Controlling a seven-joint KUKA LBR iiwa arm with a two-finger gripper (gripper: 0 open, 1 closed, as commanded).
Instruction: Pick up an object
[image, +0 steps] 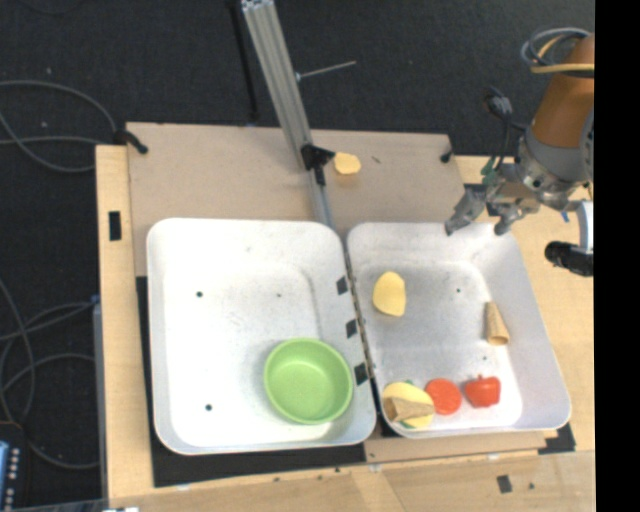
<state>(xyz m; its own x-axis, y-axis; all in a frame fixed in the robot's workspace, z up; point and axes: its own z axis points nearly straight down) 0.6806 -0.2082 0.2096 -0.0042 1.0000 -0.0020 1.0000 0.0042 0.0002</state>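
**End effector poised above the right bin, nothing yet grasped**

A dark carpeted floor strewn with cables was seen around a pale wooden tabletop (230, 175), on which two shallow white plastic bins were set side by side. The end effector (478, 219) was positioned over the far rim of the right bin (530, 300), its two dark fingers spread apart and nothing held between them.

No object had yet been selected. The nearest candidate was judged to be the rounded yellow lemon-like piece (389, 294), lying alone in the upper left part of the right bin, well apart from everything else. A clean grasp would probably be best achieved by a vertical descent centred on it, with the fingers closed across its narrower width. The cluster at the near edge would likely be harder, since its pieces lay touching or just beside one another.

In the right bin five things were counted: the yellow piece, one small tan cone-shaped piece (495, 324), one yellow-and-tan wedge (408, 405), one round red tomato-like piece (443, 396) and one red pepper-like piece (482, 391). In the left bin (200, 270) one green plastic bowl (308, 381) was counted. One small yellow lump (347, 164) lay on the tabletop beyond the bins.
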